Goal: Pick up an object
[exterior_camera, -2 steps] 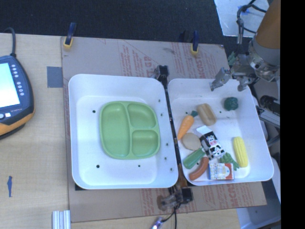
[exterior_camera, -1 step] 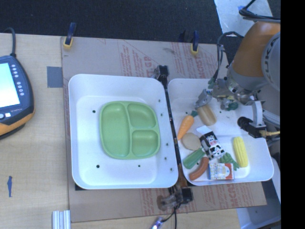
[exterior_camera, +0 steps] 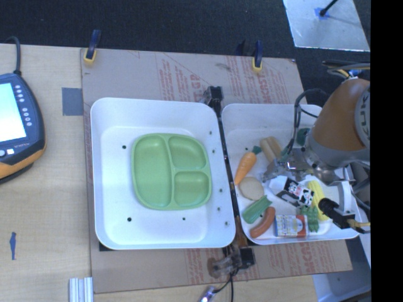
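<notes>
A robotics lab: a wooden table (exterior_camera: 44, 219) carries a cardboard sheet (exterior_camera: 189, 74) fixed with clamps (exterior_camera: 92, 48), two white bins (exterior_camera: 107, 168) laid side by side, a teach pendant (exterior_camera: 17, 124) at the left, and a cabled industrial arm (exterior_camera: 340, 121) over toy food.

Bench (exterior_camera: 56, 231): cardboard sheet (exterior_camera: 189, 74), pendant (exterior_camera: 16, 128), two bins (exterior_camera: 101, 168).

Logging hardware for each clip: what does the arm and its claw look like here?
The grey rounded arm carries a broad orange band around its upper section. Below it, the small metallic claw looks silvery with dark parts. Thin dark cables loop beside the arm's left side, and a black-and-yellow fitting sits lower right.
</notes>
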`<state>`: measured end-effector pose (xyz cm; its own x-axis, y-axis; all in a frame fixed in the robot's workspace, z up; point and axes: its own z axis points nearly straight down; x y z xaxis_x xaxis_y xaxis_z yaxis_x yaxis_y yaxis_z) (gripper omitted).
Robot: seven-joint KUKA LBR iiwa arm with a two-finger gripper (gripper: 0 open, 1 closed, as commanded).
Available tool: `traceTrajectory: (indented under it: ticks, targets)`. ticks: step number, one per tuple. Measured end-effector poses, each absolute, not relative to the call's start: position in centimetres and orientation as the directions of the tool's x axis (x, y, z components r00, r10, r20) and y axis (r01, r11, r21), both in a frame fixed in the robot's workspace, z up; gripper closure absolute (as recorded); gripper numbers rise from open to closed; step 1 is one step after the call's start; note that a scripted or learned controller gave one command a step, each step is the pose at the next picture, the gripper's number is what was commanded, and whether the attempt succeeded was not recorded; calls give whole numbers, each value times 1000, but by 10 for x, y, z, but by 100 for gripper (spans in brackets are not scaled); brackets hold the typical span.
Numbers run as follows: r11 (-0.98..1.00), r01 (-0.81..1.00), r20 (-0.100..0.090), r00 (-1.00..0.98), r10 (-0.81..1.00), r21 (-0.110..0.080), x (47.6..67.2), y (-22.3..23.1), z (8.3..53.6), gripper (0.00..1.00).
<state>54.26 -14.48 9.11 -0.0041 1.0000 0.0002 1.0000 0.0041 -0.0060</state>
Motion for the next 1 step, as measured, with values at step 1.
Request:
traceTrajectory:
  ticks: [1]
  targets:
    - [4,1000,0,-4,1000,-2,628,-135,92,0]
